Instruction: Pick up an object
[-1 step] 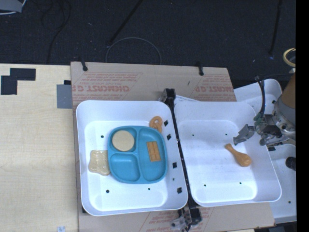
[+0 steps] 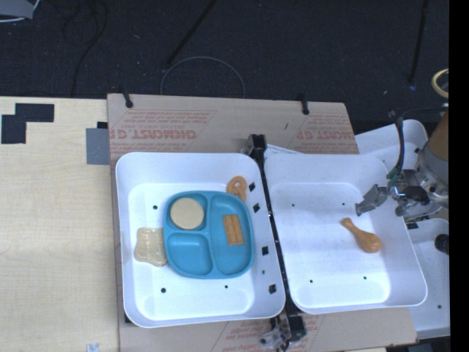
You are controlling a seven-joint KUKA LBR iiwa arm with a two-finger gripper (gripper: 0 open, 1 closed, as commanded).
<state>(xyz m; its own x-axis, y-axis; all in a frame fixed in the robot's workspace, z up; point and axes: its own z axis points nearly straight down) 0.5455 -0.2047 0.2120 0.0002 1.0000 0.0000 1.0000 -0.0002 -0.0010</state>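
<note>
- Camera view: the gripper (image 2: 382,201) sits over the right bin's (image 2: 330,295) right side, its fingers spread apart with nothing between them.
- A wooden spoon (image 2: 362,235) lies on that bin's floor, just below and left of the gripper, apart from it.
- In the left bin (image 2: 146,299), a blue divided tray (image 2: 198,259) carries a round cracker (image 2: 186,213) and an orange bar (image 2: 233,229).
- A pale, possibly bread-like piece (image 2: 150,246) touches the tray's left edge; a pretzel-shaped item (image 2: 237,187) lies at its top right.
</note>
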